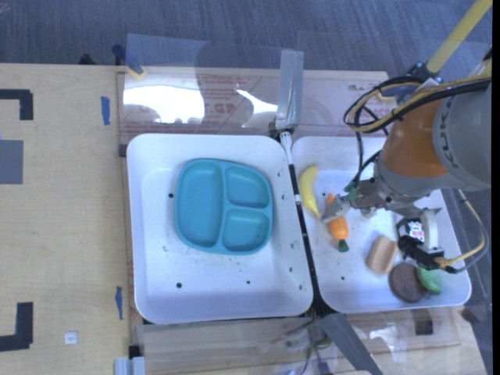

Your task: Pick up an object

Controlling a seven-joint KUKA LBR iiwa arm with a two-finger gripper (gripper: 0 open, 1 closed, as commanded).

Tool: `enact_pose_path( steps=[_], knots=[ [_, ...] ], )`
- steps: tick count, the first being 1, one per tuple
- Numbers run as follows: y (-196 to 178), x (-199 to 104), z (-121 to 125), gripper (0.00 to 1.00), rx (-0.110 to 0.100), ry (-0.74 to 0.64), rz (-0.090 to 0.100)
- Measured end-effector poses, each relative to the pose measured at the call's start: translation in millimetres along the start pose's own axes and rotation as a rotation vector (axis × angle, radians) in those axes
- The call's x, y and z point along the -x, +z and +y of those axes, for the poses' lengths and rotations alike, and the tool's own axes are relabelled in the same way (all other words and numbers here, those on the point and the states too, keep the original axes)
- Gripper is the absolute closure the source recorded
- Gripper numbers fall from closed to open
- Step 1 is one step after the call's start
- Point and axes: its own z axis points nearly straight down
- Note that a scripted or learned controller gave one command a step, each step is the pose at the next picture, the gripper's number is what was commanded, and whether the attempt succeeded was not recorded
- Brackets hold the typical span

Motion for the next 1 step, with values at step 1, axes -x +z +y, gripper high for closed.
enact_pose_path(
  steps=[1],
  knots=[
    [-100.0,-34.3,15.6,0.0,0.002,-0.197,0.001]
  ],
)
